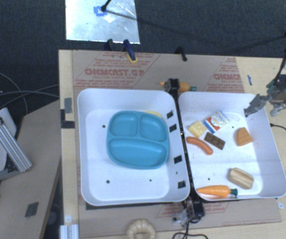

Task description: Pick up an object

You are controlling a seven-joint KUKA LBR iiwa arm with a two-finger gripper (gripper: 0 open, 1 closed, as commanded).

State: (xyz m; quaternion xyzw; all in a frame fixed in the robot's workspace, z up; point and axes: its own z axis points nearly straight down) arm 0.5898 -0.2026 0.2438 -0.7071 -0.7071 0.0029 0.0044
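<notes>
White right bin holds toy food; your gripper, fingers spread open, hovers at its two o'clock corner. Descend squarely over the bread slice at five o'clock.

The brown cardboard sheet under the two white bins carries red printed lettering reading "CHEMCAST GP" at its left, upside down. Similar red print at its right is too blurred to read.

Floor: we're seeing dark carpet, a shiny metal sheet lying on it.
Bench: tan wood, sitting beneath cardboard.
</notes>
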